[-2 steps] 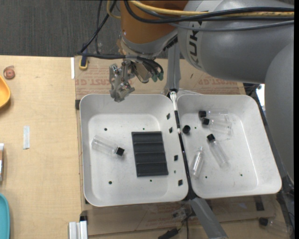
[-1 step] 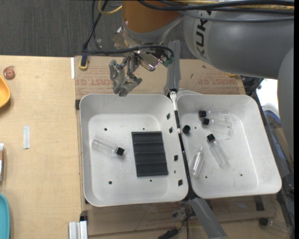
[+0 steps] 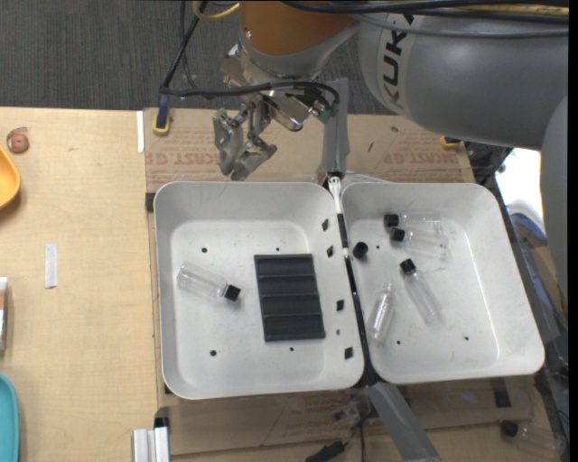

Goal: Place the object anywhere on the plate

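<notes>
A light wooden table (image 3: 81,298) carries two shallow white bins side by side on brown cardboard (image 3: 388,144), with dark grey carpet (image 3: 81,54) beyond the far edge. The left bin (image 3: 181,361) holds a black ribbed plate (image 3: 289,297) near its middle and a clear vial with a black cap (image 3: 206,283) lying on its side well to the left of the plate, not touching it. The right bin (image 3: 506,343) holds several more clear vials (image 3: 417,293) with black caps, scattered across its upper and middle floor, and a loose black cap (image 3: 359,250) near the wall shared by the bins.

The grey arm (image 3: 470,63) comes in from the upper right, its orange band (image 3: 289,23) above the wrist. The gripper (image 3: 242,153) hangs over the cardboard just beyond the far rim of the left bin, above bin level; I cannot tell how it is set, and nothing shows in it.

The left bin's floor is open in front of the plate and to its right. An orange dish (image 3: 7,185) and a blue item (image 3: 7,420) sit at the table's left edge.
</notes>
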Tool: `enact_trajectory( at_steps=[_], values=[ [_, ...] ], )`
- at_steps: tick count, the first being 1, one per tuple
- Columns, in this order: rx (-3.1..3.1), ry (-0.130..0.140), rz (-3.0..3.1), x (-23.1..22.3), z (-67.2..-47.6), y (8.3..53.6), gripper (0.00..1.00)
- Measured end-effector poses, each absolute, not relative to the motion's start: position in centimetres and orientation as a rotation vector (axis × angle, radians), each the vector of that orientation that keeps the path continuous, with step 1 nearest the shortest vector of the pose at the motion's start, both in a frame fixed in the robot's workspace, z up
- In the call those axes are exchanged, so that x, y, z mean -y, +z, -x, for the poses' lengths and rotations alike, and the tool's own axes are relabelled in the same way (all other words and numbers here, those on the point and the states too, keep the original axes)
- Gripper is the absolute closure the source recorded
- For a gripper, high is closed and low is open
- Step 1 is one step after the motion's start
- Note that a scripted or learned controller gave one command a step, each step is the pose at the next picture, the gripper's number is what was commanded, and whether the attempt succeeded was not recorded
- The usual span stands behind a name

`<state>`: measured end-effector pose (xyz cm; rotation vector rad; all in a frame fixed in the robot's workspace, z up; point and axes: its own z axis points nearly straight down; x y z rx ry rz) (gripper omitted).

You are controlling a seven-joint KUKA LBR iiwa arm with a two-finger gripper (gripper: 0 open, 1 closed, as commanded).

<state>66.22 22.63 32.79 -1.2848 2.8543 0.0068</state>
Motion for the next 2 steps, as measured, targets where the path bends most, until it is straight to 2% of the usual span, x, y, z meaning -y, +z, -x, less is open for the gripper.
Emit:
enact_trajectory(
  at_steps=[2],
  values=[
    [-2.490,0.003,1.910,-21.80,-65.78,34.12,1.00]
  ],
)
